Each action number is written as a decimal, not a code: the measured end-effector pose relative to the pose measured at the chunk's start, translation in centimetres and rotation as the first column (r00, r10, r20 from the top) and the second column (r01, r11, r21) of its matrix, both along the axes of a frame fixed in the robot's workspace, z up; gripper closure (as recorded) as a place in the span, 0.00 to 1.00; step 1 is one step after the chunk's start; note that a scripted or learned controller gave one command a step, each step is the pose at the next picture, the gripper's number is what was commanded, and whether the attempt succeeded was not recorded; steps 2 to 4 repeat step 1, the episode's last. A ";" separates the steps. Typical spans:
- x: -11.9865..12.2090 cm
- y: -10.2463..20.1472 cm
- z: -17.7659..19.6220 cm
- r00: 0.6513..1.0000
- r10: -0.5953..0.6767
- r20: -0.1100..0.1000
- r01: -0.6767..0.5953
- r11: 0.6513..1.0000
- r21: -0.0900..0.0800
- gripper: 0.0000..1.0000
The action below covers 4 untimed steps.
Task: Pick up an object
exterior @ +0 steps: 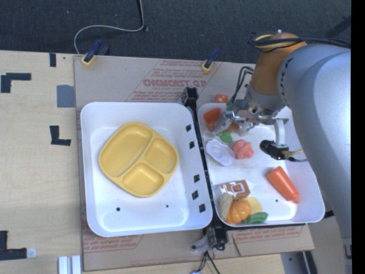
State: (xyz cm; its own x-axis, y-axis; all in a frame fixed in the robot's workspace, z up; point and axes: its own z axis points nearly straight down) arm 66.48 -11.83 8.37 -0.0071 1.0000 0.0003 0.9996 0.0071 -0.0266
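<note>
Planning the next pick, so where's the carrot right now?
The carrot lies in the right bin, near its right edge, right of the waffle.

One fixed camera above the bench [40, 153] looks down slantwise.

The light wooden surface [34, 153] carries a brown cardboard sheet [165, 79] held by 2 clamps [91, 55] at its far edge. On the sheet, 2 white bins [91, 119] sit touching, side by side.
</note>
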 end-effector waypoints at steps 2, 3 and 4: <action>-0.1 0.0 0.9 1.000 -0.005 0.003 0.005 1.000 -0.001 1.00; -0.1 0.0 0.9 1.000 -0.005 0.003 0.005 1.000 -0.001 1.00; -0.1 0.0 0.9 1.000 -0.005 0.003 0.005 1.000 -0.001 1.00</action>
